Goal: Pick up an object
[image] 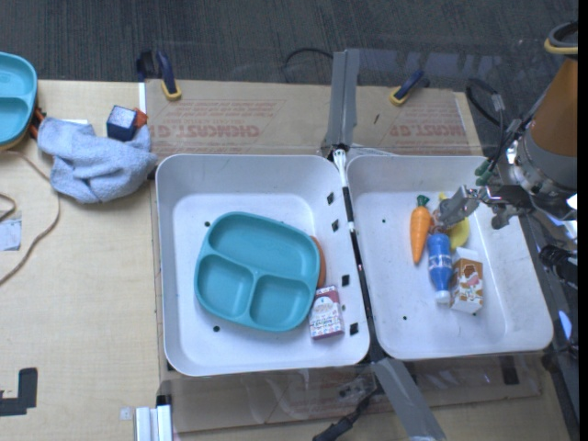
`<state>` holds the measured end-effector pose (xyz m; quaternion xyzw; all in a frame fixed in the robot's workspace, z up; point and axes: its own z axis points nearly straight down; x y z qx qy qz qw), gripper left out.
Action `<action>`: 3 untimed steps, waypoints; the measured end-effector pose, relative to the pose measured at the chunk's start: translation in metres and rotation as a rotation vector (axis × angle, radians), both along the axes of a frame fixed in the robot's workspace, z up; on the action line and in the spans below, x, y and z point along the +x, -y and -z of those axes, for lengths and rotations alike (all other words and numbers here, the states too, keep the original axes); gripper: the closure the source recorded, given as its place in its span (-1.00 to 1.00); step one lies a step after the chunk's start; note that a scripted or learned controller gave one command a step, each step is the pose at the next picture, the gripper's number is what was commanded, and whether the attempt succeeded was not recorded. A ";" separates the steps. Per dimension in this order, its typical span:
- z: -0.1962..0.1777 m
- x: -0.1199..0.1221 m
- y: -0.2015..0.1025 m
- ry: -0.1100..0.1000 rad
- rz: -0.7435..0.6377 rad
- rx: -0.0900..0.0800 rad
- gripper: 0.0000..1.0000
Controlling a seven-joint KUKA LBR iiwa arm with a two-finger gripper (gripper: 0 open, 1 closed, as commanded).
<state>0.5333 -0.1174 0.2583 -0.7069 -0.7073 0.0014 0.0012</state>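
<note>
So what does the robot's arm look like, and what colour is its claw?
The arm comes in from the right. The part you can see is a fat, rounded orange band, with grey metal under it. Below that is the gripper, made of small grey and silvery metal parts with thin fingers. Dark cables curl around the wrist. It is too blurry to see any writing on it.
</note>
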 end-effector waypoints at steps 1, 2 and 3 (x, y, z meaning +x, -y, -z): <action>0.166 0.024 -0.003 0.003 0.101 0.000 -1.00; 0.158 0.024 -0.002 0.002 0.106 -0.001 1.00; 0.067 0.019 -0.027 0.002 0.108 -0.001 1.00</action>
